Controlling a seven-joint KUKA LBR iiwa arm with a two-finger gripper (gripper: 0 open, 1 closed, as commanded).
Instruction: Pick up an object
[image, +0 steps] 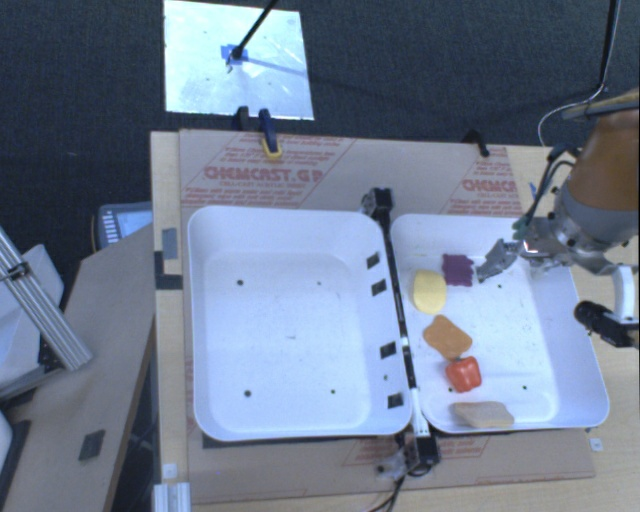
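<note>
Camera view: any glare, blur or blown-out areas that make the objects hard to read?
Camera view: the shiny metal sheet at the top glares brightly; the two shallow white bins are evenly lit with soft shadows along their walls; the small purple block and yellow rounded piece read clearly; the gripper looks soft, so its finger state is unclear.

Arm (600, 190) reaches leftward, gripper (497, 262) angled down.

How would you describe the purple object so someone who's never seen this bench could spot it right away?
Look in the right bin, near its far inner corner. A column of small items runs along its left wall; the purple block sits at the top, beside the yellow piece. It is the only purple one and lies nearest the gripper.
</note>
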